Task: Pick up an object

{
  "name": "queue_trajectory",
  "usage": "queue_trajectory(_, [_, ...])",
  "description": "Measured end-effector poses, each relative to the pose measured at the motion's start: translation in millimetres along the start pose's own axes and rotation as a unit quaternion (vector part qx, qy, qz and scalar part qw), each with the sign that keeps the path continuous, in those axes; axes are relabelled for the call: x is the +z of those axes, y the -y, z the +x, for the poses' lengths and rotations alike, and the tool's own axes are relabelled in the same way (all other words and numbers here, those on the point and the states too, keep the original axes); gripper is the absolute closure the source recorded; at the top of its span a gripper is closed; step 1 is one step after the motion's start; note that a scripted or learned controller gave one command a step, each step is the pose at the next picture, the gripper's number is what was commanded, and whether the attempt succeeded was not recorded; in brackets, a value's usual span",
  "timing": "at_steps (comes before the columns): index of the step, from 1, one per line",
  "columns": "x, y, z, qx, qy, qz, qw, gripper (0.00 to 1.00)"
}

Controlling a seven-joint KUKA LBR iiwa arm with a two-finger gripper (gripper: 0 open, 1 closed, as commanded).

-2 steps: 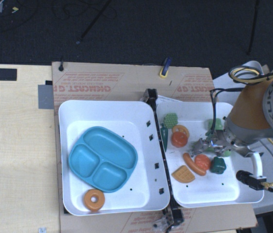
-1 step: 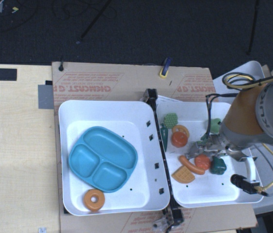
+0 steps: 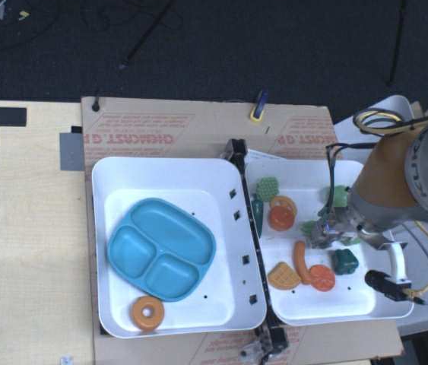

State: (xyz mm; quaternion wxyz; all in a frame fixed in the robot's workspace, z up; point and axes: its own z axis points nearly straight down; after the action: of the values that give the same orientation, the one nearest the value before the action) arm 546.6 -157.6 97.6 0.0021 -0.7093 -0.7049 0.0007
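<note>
Pincer [image 3: 326,233] down low in the right bin [image 3: 350,310], its state I cannot tell, toys crowding close, so it could easily nudge the sausage [image 3: 299,258] aside.

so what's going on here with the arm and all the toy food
A grey arm with an orange band reaches from the right into the right white bin, its gripper low among toy food: a round red tomato-like piece, an orange sausage, a waffle-textured orange wedge and a dark green block. Nothing is visibly picked up yet. The left white bin holds a blue divided plate and an orange ring doughnut.
</note>
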Motion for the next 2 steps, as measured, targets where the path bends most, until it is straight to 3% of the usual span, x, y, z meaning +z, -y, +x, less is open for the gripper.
queue_trajectory(2, [-107.0,0.8,-2.3,-0.004,0.001,-0.002,1.0,1.0])
